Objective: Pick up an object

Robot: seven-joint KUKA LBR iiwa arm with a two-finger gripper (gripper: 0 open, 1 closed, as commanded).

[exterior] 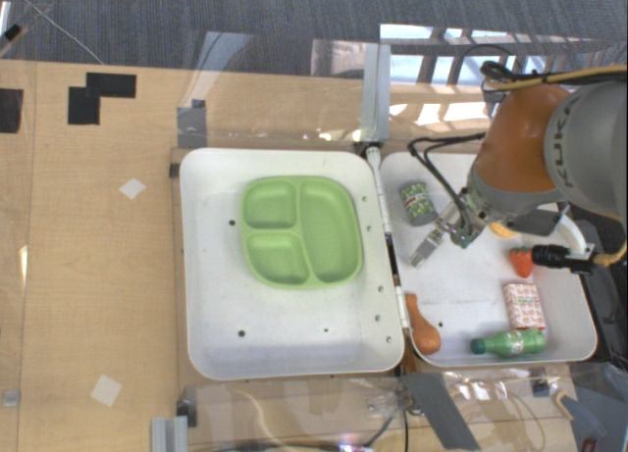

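My gripper (423, 251) hangs over the left part of the right bin (461, 288), reaching in from the right under the orange wrist band. Just above and left of it lies a small green-and-white can (416, 202), apart from the gripper. A brown-orange vegetable-shaped piece (422, 327) lies near the bin's front left corner. A red-and-white carton (524, 305), a green bottle (508, 344) on its side and a small red-orange item (521, 262) lie at the right. I see nothing held in the gripper.
The left bin (211, 274) holds a light-green divided plate (299, 230). A raised rim (388, 244) separates the two bins. The arm's grey body and black cables cover the right bin's back right corner.
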